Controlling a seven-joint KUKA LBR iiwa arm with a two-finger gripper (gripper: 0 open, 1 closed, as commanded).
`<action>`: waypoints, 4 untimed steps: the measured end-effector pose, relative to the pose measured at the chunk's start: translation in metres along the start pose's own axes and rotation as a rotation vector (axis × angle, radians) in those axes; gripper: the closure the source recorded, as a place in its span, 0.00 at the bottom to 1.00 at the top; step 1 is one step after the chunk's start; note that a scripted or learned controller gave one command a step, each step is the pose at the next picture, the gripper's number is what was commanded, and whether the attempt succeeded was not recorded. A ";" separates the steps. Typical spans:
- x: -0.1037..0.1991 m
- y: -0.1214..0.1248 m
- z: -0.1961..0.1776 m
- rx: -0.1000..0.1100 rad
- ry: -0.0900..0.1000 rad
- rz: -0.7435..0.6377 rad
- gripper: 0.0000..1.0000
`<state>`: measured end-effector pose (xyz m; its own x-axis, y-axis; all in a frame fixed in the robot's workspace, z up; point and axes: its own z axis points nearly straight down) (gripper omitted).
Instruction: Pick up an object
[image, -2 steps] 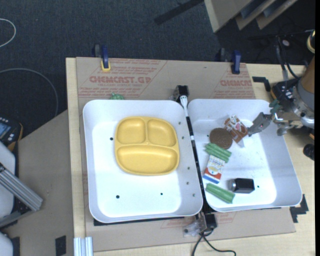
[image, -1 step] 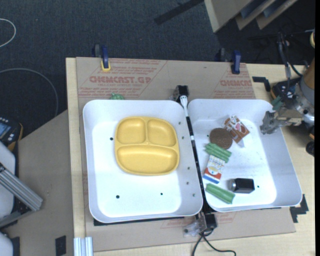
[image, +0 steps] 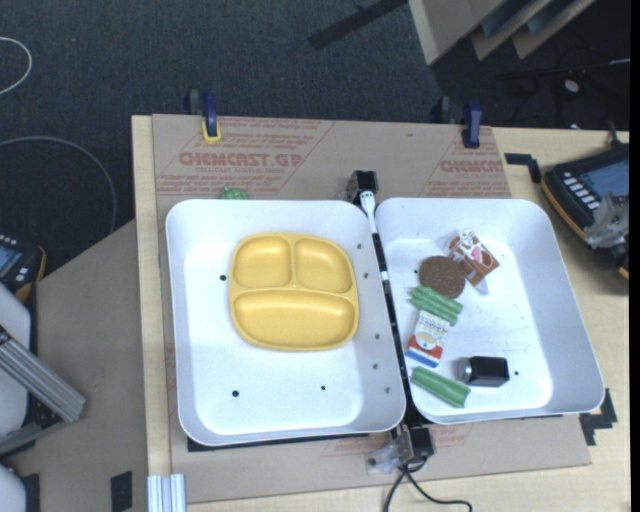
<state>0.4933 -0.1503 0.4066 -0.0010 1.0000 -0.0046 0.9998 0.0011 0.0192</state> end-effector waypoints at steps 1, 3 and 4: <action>-0.079 -0.014 -0.085 0.007 -0.005 0.009 1.00; -0.021 -0.014 0.097 0.031 0.011 -0.003 1.00; 0.073 -0.017 0.141 0.027 0.010 -0.009 1.00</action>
<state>0.4790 -0.0779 0.2645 -0.0099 0.9999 0.0054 0.9999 0.0100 -0.0075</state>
